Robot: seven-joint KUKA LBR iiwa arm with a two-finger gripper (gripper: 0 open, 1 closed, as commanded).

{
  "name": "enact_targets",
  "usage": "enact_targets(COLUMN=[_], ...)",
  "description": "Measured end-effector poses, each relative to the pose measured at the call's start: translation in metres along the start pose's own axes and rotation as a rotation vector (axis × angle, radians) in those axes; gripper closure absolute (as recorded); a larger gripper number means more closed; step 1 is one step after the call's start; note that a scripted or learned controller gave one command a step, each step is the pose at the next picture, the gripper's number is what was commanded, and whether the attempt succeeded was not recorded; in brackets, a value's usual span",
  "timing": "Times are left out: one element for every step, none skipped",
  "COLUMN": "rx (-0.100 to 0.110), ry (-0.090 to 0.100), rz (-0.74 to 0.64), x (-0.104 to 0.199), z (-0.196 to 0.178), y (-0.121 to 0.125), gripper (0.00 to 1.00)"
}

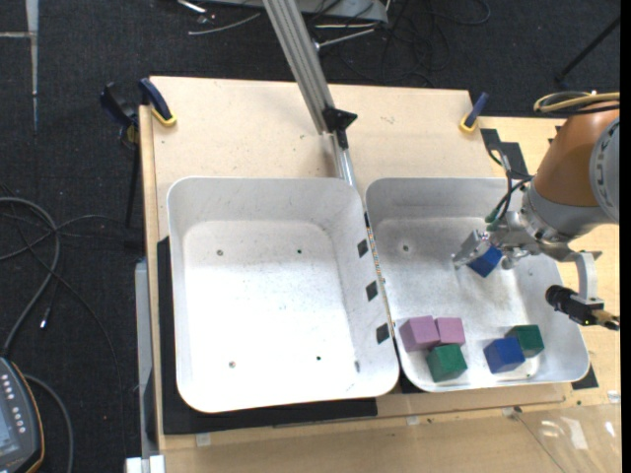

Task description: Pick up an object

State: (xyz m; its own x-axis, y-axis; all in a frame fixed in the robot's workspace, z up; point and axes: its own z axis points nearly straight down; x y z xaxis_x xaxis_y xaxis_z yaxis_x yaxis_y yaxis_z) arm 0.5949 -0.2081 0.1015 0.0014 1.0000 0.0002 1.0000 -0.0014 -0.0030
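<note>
So we've got a blue block [484,262] sitting right between the fingers of the gripper [483,256], clamped there, over the upper middle of the right bin [424,200]. It looks tilted, one corner pointing down, and we can't tell for sure if it's lifted clear of the bin floor or still touching it.

Below the gripper, toward the near wall of that same bin, are the other blocks. Two pink blocks [431,331] sit side by side, touching, down and to the left of the gripper. A green block [447,362] is just under them, touching or nearly so. Almost straight below the gripper there's a second blue one [504,354], with a smaller green one [528,339] right beside it on its right.

The arm [577,170] comes in from the right of the gripper, orange band up top. Far left of the gripper is the left bin [187,205], the two bins pressed together along the middle. Both rest on the bench [246,126].
</note>
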Motion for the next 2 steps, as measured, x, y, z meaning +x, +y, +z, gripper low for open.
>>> enact_targets(rx=[-0.005, -0.004], ry=[-0.002, -0.001], rz=[-0.002, -0.006], x=[0.0, 0.019], z=[-0.011, 0.007], y=[0.003, 0.017], gripper=[1.0, 1.0])
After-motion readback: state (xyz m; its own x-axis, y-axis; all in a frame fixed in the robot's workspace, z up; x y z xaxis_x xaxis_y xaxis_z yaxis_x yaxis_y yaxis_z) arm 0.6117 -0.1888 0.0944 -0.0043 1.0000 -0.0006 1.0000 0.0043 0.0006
